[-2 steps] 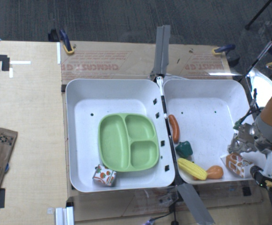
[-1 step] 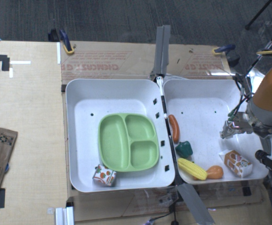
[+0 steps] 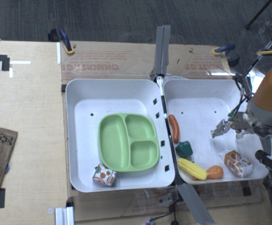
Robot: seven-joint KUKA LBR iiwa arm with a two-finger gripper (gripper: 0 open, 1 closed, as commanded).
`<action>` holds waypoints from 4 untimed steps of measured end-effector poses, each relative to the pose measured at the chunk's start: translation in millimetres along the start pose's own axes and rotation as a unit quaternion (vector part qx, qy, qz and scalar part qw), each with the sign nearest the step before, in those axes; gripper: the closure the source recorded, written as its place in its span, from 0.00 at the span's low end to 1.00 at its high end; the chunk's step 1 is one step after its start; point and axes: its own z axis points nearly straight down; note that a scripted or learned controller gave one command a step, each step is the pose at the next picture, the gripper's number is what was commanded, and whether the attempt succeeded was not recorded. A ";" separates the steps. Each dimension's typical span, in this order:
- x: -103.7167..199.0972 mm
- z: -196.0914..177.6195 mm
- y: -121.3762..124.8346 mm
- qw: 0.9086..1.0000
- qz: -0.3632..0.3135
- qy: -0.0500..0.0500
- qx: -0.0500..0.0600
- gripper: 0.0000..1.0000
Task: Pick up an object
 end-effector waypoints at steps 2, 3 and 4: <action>-0.3 -8.5 -0.1 1.000 0.000 0.000 0.001 0.00; -18.0 13.5 -50.8 1.000 0.018 0.003 0.002 0.00; -18.7 4.3 -49.7 1.000 0.019 0.002 0.001 1.00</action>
